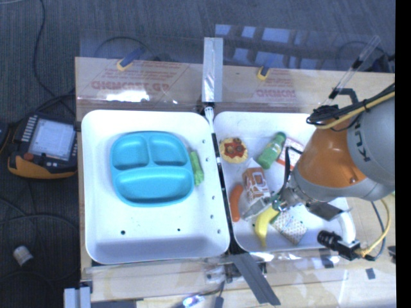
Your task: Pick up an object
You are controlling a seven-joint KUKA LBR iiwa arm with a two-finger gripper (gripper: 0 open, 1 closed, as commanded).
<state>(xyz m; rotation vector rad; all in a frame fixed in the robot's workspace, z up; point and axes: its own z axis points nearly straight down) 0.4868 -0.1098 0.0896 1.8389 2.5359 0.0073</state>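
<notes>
- So, the big grey robot arm with the orange band (334,162) reaches into the shallow white plastic bin on the right (314,126), and its small two-finger gripper (277,204) sits low among the toys there.
- The other shallow white plastic bin (103,236) lies well to the left of the jaws, with a blue plastic plate split into three parts (152,167) and a small green pod-shaped toy (196,167) inside.
- The job looks only partly done: the gripper is down at the pile, but nothing is lifted up yet, so the grab and the lift are left, I think.
- I cannot tell if the jaws are apart or together, because the wrist and the toys crowd that spot.
- The thing it seems to go for is the yellow plastic banana (264,222), just below the jaws and a bit to their left, maybe touching them.
- The banana's long side runs at a slant, from its upper end near the jaws down to its lower end near the bin's front wall.
- Close to the jaws lie a brown boxy snack toy (255,183) up and left, a white dotted block (292,225) down and right, and an orange sausage-shaped toy (236,202) to the left.
- Farther up from the jaws are a green plastic bottle (271,149) and a small round pizza toy with red topping (233,149).
</notes>
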